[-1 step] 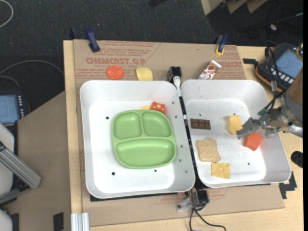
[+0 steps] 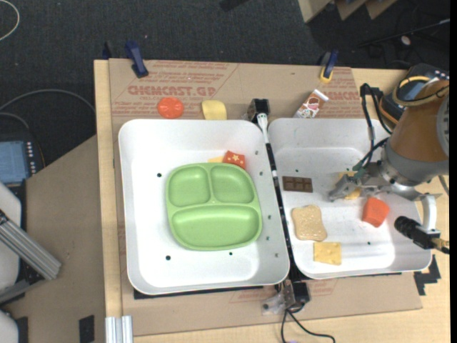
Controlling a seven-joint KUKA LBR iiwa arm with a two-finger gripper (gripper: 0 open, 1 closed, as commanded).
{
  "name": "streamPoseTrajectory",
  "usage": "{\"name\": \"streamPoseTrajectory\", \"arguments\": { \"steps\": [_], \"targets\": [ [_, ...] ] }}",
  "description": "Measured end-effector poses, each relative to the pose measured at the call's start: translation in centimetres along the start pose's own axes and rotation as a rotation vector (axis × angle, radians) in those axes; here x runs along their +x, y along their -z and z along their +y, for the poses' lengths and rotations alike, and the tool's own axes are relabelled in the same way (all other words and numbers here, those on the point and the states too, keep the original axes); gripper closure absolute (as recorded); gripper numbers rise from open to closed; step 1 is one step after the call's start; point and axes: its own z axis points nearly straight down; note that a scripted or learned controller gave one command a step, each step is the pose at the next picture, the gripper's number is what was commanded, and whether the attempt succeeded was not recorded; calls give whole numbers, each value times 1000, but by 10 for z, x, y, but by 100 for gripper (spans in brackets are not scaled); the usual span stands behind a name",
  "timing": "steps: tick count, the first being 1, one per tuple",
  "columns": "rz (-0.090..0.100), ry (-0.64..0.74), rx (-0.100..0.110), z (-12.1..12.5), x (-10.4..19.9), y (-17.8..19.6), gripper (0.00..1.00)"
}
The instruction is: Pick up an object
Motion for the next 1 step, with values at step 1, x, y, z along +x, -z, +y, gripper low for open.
{"name": "streamPoseTrajectory", "arguments": {
  "steps": [1],
  "targets": [
    [-2, -2, -7, 0, 0, 18, 100]
  ]
}}
